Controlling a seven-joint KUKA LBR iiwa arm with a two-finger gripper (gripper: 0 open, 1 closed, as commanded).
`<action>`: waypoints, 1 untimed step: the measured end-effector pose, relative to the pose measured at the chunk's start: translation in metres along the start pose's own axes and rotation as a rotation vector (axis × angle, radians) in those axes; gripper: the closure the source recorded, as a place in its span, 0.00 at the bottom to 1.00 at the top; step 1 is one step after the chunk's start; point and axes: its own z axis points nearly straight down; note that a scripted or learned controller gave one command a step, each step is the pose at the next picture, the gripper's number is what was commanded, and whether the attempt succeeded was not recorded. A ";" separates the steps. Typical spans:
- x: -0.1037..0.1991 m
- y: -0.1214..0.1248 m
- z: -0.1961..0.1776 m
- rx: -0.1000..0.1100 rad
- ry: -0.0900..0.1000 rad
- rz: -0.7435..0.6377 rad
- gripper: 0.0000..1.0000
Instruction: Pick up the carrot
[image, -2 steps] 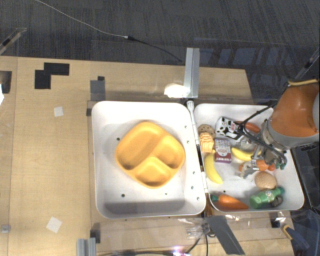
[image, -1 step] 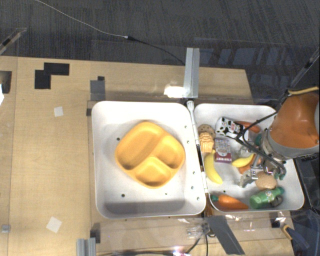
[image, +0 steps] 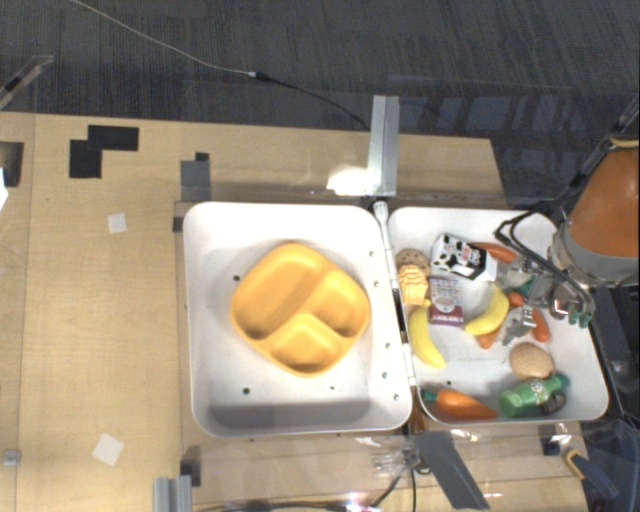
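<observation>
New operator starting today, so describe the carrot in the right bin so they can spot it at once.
Start at the right bin, the one crowded with toy food. Go to its near edge, at the corner beside the divider: the carrot lies there on its side, left of a green bottle. It is orange and tapered, unlike the yellow bananas above it.

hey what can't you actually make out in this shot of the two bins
- Hand: small and cluttered in the camera view; finger state unreadable.
- Orange pieces beside it: partly covered by the hand; identity unclear.
- Carrot: leafy end hidden by the right bin's front wall.
- Arm: cut off by the right edge.
</observation>
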 end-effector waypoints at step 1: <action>0.002 0.032 0.040 0.000 0.008 0.267 0.00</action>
